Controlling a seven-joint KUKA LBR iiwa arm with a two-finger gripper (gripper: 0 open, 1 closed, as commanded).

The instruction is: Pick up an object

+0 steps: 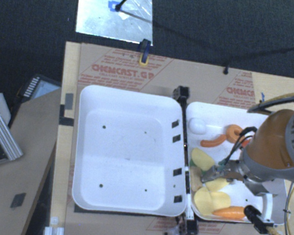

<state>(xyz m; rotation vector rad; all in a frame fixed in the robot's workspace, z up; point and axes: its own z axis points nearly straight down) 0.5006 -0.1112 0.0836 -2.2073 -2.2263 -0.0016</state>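
My gripper reaches down into the right bin from the right, low over a pale yellow piece that lies just under its tip. Another pale yellow piece lies just left of and above it, and a larger yellow one sits below. An orange carrot-like piece lies at the bin's front. Farther back are an orange curved sausage-like piece, an orange ring and a white round object. The arm hides the bin's right part.
The left bin stands beside the right one, with black clips along the shared edge. Both rest on a cardboard-covered bench. A shiny metal sheet lies beyond the bench at the back.
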